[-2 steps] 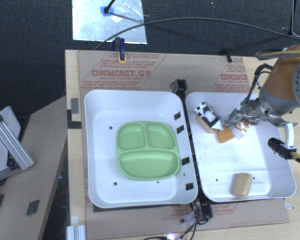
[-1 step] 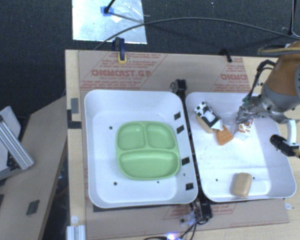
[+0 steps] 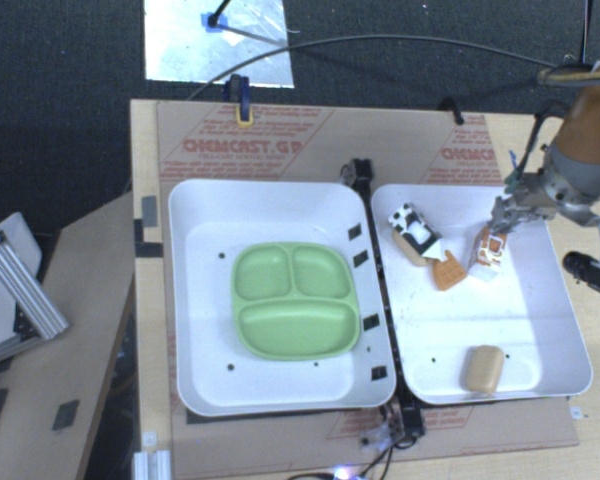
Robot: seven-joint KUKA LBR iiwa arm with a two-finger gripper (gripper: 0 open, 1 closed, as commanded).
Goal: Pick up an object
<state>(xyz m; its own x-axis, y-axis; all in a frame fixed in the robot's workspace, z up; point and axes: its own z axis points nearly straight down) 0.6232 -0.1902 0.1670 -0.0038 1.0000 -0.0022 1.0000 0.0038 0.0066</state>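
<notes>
The right bin [image 3: 542, 313] holds several small objects. A black-and-white toy animal [image 3: 414, 230] lies on a tan slab at the bin's back left, and an orange wedge [image 3: 448, 270] rests just to its right. A small orange-and-white carton [image 3: 490, 253] stands beside the wedge. Near the front lies a tan, loaf-shaped block [image 3: 483, 369]. My gripper [image 3: 507, 214] hangs at the bin's back right, directly above and behind the carton, very close to its top. The grey arm [image 3: 580, 153] comes in from the right. Whether the carton is being touched is unclear.
In the left bin [image 3: 195, 268] lies a green divided plate [image 3: 296, 301]. Black clips line the wall between the two bins. A black part [image 3: 592, 270] sticks in at the right bin's right rim. A blue clamp [image 3: 240, 96] sits at the board's back edge.
</notes>
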